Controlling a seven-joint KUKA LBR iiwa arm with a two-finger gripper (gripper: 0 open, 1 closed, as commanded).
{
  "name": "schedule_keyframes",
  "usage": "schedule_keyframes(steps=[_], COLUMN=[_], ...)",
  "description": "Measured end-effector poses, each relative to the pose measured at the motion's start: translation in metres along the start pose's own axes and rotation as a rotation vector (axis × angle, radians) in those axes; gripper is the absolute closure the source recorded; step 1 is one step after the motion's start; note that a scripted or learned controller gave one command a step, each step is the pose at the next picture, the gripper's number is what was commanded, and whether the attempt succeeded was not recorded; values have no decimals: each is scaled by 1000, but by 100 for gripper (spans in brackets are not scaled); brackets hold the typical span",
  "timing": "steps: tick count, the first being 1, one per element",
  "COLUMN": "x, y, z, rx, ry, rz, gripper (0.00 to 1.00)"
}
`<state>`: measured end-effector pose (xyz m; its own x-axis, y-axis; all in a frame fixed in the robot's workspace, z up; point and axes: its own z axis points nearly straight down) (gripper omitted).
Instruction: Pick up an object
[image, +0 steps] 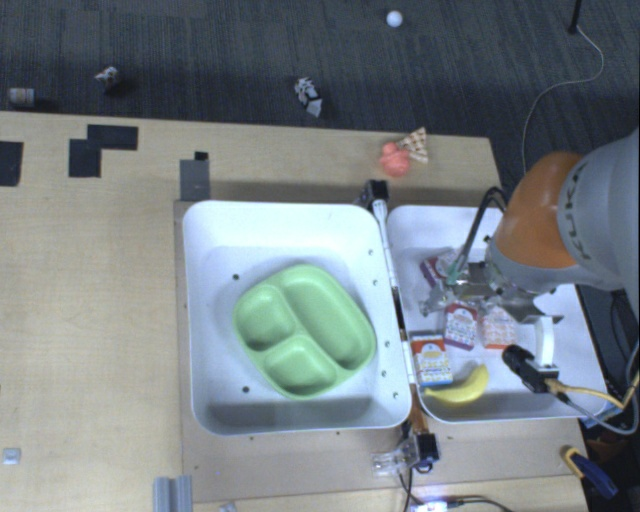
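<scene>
Well, gripper (447, 290) above unreadable pkts (461, 326)

A pale green tray (304, 328) with three compartments lies flat in the left bin (210, 235), turned at an angle to the bin's sides and sitting roughly in the middle of the floor.

In the right bin (410, 225) a yellow banana (462, 387) lies near the front wall, curved with its ends turned up. Just beside it, towards the divider, a small carton (432, 360) with a red top and a blue lower part lies flat. Further in, two small cards or packets (478, 326) (white and red, print too small to read) lie side by side, close to the carton. A dark reddish item (436, 270) lies beyond them, partly hidden.
</scene>
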<state>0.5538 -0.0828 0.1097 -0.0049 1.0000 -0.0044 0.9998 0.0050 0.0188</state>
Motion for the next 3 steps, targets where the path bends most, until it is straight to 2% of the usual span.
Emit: schedule_keyframes(steps=[1,2,3], x=[1,1,2], y=[1,1,3], z=[-11,-11,-21], rx=[-4,-3,-7], ry=[0,0,1], rz=[-2,-2,-5], gripper=[100,0,100])
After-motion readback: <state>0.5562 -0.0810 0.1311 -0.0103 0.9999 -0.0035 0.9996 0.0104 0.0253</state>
